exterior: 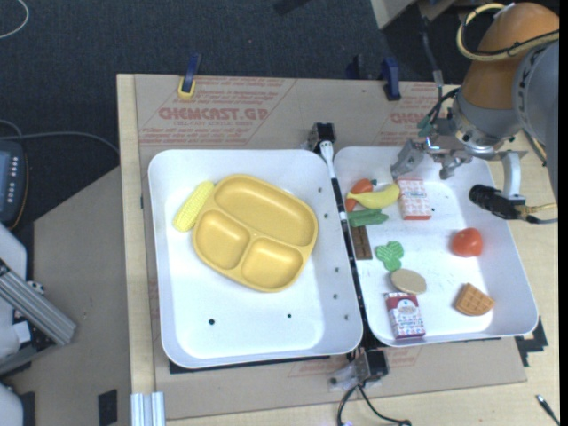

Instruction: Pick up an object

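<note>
Our tool (pixel 424 152) hangs over the right bin (pixel 515 278), fingers spread and holding nothing, just above the small carton (pixel 414 199) beside the banana (pixel 377 196). We judge a straight descent, fingers straddling the carton, serves best.

Dark blue-grey carpet (pixel 177 16) is covering the floor around the surface (pixel 133 238), which is showing pale wood at its edges. A brown cardboard sheet (pixel 240 109) printed with red lettering is lying flat on top, and a yellow clamp (pixel 188 80) and a blue clamp (pixel 390 76) are pinning it along the far edge. A white cable (pixel 11 11) is looping across the carpet at the far left. An aluminium rail (pixel 35 304) is jutting in at lower left. Even light is falling over everything, casting soft shadows.
</note>
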`<state>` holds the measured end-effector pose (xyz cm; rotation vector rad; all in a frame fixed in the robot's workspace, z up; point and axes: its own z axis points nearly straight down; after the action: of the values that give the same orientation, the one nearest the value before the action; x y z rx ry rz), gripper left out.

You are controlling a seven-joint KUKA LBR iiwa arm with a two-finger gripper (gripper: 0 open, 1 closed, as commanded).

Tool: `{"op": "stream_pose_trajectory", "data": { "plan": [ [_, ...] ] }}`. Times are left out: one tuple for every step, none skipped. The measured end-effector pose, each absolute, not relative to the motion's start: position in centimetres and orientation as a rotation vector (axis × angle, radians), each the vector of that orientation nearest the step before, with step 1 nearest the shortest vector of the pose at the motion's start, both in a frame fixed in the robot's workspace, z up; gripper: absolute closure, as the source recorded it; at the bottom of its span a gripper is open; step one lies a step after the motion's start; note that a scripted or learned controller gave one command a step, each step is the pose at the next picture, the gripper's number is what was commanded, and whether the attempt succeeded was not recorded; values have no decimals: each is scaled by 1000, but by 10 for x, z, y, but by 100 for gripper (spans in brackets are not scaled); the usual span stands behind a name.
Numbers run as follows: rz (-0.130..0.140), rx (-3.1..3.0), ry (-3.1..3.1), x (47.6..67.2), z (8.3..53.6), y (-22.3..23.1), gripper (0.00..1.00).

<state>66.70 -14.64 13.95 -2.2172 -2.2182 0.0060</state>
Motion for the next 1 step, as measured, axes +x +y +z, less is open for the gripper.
{"op": "stream_pose_trajectory", "data": {
  "plan": [
    [4,-2217,-2221,666,86,-145,0]
  ]
}}
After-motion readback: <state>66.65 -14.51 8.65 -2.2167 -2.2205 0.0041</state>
